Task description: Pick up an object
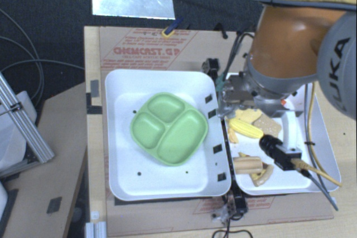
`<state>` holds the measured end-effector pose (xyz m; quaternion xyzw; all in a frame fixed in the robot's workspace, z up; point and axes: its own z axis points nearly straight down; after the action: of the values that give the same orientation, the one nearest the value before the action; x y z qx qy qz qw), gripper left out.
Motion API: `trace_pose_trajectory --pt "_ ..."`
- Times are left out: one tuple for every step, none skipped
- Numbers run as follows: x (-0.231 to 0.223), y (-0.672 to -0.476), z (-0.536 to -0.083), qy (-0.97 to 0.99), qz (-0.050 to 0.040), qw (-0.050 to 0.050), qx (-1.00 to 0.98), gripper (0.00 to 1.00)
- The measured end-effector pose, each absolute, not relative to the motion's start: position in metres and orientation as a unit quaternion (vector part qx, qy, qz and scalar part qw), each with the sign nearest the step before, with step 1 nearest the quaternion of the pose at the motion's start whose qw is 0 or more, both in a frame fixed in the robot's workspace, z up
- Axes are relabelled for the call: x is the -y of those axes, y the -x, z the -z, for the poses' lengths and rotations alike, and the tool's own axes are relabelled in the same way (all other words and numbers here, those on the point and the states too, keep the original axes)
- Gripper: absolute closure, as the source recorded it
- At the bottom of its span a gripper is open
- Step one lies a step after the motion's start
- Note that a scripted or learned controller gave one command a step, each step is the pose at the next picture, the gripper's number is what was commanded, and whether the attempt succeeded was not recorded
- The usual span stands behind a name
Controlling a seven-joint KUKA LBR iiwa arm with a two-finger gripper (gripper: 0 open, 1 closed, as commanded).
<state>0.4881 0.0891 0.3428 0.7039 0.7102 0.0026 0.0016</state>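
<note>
The arm's orange wrist band (293, 30) hangs low over the right bin (326, 161), hiding the gripper's fingers beneath it. Under and in front of the wrist lie toy food pieces: a yellow corn cob (246, 130), a tan cracker-like slab (266, 123), a brown log-shaped piece (247, 164) and a curved tan piece (263, 176). A white piece (289, 130) lies to their right. A black handle-like object (277, 151) with a yellow tip rests among them.
The left bin (120, 175) holds a green divided plate (169, 128). Black clips line the divider between the bins (218, 136). Yellow and grey cables (321, 178) trail across the right bin's front right corner. A cardboard sheet (146, 47) lies under both bins.
</note>
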Motion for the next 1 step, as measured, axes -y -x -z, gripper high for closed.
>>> trace_pose_trajectory --pt "-0.1079 -0.4866 -0.3355 -0.705 -0.0006 0.0 -0.709 1.0"
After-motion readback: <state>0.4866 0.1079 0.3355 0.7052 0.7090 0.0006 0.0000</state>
